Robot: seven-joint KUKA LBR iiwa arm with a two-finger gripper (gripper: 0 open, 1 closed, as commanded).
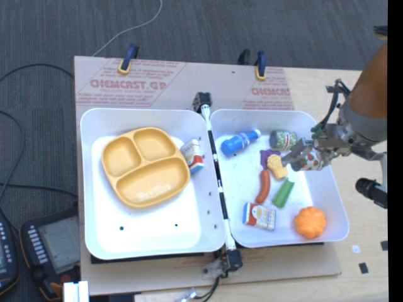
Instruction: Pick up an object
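Leftmost, left white bin [94, 231] holding a yellow divided plate [146, 166], with a small carton [193, 153] just beside the plate's right edge. Right white bin [242, 231] next, scattered with toy food: blue bottle [238, 142] near the top, green-labelled can [283, 139] beside it, corn cob [276, 165] on a purple piece, red sausage [264, 185], green stick [283, 193], printed pouch [260, 216], orange fruit [310, 221] in the near right corner. Farthest right, gripper [307, 158] low over the bin's right side, fingers closed around a red-and-white patterned item [313, 162], lifted clear of the bin floor or touching it, cannot tell.
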